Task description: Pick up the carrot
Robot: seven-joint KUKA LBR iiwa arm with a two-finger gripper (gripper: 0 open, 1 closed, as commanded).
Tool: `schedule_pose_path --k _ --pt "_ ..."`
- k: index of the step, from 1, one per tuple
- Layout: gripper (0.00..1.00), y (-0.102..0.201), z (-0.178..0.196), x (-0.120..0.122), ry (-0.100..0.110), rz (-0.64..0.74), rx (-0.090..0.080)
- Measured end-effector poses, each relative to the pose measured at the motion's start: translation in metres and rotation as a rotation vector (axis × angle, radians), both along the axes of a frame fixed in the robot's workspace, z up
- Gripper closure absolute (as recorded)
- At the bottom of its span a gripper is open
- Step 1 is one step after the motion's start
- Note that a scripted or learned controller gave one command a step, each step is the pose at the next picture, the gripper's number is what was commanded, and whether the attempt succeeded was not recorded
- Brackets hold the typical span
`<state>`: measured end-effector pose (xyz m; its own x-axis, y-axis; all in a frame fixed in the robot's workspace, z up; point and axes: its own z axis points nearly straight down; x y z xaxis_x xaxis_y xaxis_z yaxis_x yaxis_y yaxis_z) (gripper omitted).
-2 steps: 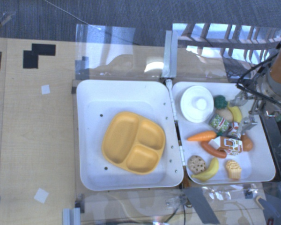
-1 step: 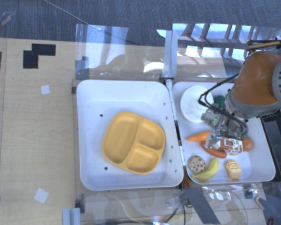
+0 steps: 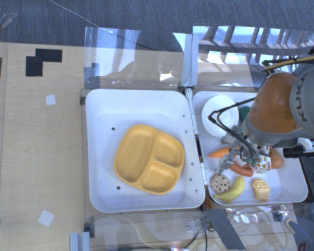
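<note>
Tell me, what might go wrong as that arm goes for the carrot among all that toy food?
The carrot lies in a tight cluster, with a red sausage-like piece right beside it, so the pincer could well pinch the wrong item or both at once. The cookie and banana sit just below and might get knocked aside. The arm's own bulk covers part of the right bin, so a missed grab could be hard to spot from this camera.
</note>
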<state>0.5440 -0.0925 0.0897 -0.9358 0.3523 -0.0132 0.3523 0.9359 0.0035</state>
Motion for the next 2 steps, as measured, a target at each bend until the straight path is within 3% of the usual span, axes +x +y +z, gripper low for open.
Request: schedule_pose_path --k 1,2 --pt "0.0 0.01 0.0 0.052 0.001 0.153 -0.001" --pt "1.0 0.012 0.013 0.055 -0.008 0.159 -0.002"
